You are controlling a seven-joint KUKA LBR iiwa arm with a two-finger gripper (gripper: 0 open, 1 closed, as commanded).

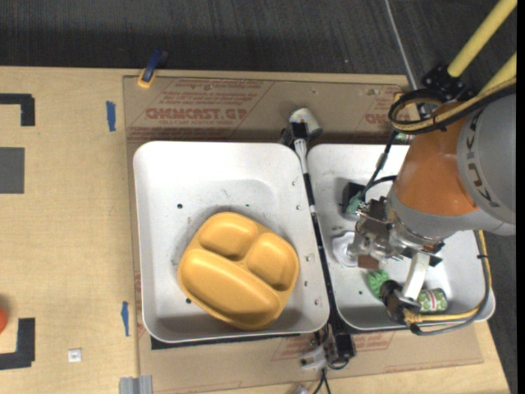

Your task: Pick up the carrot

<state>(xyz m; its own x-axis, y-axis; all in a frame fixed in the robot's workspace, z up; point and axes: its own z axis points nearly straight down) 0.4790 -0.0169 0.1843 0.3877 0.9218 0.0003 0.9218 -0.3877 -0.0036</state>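
Only readable bit: red print on the cardboard sheet (pixel 246 105) under the bins, big line looks like "CHEMCAST GP" or close to it, kinda faded. Smaller red lines above and below it, too tiny to make out. More red lettering near the sheet's right corner (pixel 379 105), unreadable. Dark letters on the grey arm (pixel 484 175), cut off, can't tell.

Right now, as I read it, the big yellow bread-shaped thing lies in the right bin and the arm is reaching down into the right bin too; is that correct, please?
Not quite. The yellow bread-shaped thing lies in the left bin, not the right one. The rest holds: the arm is reaching down into the right bin, as the camera view shows.
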